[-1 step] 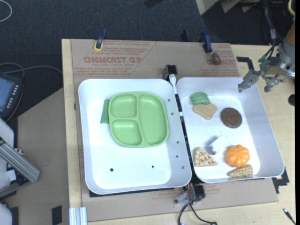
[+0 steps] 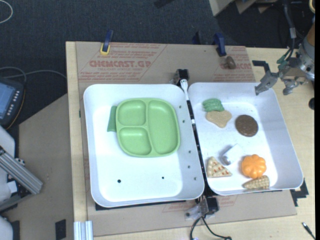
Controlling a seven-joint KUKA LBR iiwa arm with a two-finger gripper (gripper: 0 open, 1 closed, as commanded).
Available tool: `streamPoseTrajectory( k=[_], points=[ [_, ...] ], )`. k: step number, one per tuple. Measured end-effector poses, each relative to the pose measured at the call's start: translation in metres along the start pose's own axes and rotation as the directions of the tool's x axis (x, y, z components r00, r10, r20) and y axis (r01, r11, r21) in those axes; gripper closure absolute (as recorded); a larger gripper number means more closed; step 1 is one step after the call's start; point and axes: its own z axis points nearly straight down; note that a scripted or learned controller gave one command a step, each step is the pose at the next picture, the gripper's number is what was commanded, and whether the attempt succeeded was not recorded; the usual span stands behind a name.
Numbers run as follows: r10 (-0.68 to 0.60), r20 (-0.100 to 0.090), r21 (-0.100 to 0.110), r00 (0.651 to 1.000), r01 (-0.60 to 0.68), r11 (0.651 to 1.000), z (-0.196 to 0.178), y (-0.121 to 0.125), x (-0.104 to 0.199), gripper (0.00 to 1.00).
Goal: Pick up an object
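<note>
Two fingers of the tool stand spread, pinching nothing, above the right bin's far right corner. Nearest in that bin lies a brown disc; farther off sit an orange pumpkin and a waffle wedge.

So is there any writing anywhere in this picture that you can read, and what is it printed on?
"CHEMCAST GP" roughly, in red letters on the brown board under the bins; the last letters are blurry.
The same red print repeats at the board's upper right, near the right bin, too faint to read.
No writing shows on the green plate or the toy food.
</note>
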Motion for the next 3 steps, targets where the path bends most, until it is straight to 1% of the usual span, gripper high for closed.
streamPoseTrajectory(
  k=[1, 2, 3],
  points=[
    [0.0, -0.001, 0.005, 1.0, 0.0, 1.0, 0.046, -0.008, -0.001, 0.0],
    [-0.002, -0.003, 0.007, 1.0, 0.002, 1.0, 0.107, -0.007, 0.007, 0.0],
    [-0.002, -0.001, 0.004, 1.0, 0.002, 1.0, 0.149, -0.007, 0.009, 0.0]
  ],
)
